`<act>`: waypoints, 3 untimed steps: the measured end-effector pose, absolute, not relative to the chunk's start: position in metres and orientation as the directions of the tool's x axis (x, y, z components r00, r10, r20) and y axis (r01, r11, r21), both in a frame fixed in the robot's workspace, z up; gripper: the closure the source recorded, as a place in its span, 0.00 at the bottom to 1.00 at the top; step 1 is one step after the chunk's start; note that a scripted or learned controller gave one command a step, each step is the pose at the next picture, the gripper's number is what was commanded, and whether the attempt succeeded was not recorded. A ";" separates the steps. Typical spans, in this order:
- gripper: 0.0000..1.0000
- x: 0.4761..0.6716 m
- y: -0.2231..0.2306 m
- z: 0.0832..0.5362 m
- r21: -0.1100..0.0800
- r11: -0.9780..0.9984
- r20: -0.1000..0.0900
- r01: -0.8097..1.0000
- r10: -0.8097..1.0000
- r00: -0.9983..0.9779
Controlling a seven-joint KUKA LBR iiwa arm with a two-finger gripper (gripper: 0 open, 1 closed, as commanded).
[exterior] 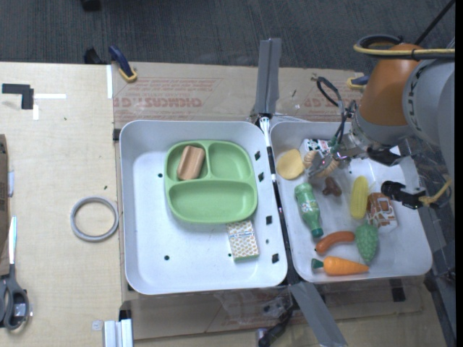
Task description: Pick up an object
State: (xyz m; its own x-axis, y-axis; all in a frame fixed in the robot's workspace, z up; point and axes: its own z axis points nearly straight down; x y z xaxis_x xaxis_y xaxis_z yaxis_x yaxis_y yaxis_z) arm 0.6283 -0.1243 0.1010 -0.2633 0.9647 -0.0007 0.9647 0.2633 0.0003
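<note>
1. Claw [323, 163] is low in the right bin [416, 264], beside the yellow disc [291, 165] and the brown piece [332, 187]; its grip state cannot be judged.
2. Green bottle [309, 210], corn [359, 196], carrot [344, 267] lie nearby.
3. Left bin [137, 215] holds a green tray [212, 183].

2 white bins [134, 215]. Divided plate [212, 181] pale green; bread roll [191, 162] tan. Corn [359, 196] yellow, carrot [343, 266] orange, sausage [334, 241] red-orange, bottle [309, 209] green. Small packet [243, 240] green-speckled on cream. Arm [405, 92] grey, banded orange.
</note>
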 end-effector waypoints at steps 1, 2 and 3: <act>1.00 0.660 -0.055 0.209 0.001 0.223 -0.001 0.975 0.975 -0.223; 1.00 0.660 -0.006 0.293 0.001 0.623 -0.003 0.782 0.782 -0.623; 1.00 0.614 -0.024 0.248 -0.002 0.625 0.000 0.780 0.780 -0.625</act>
State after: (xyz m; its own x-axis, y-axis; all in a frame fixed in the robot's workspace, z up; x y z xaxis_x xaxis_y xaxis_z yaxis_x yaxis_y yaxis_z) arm 0.6143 -0.0240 0.2477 -0.6252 0.7805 -0.0001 0.7805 0.6252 -0.0021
